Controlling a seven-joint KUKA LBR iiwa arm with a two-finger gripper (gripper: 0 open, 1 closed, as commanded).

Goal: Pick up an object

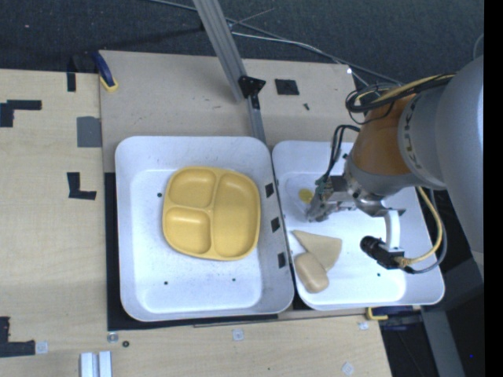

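A yellow divided plate [212, 212] lies in the left bin [141, 289]. In the right bin [416, 289] two beige pieces rest at the front left: a wedge-shaped one [321, 246] and a rounder lump [310, 273] touching it. A small yellow object [305, 195] sits near the bin's left wall. My gripper [321, 208] is down in the right bin, just right of the small yellow object and just above the beige wedge. The wrist and the orange band [377, 151] hang over it.
A grey metal post [224, 42] slants up from between the bins' far ends. A black cable and connector [381, 251] hang from the wrist over the right bin's floor. Wooden bench surface [47, 210] surrounds both bins.
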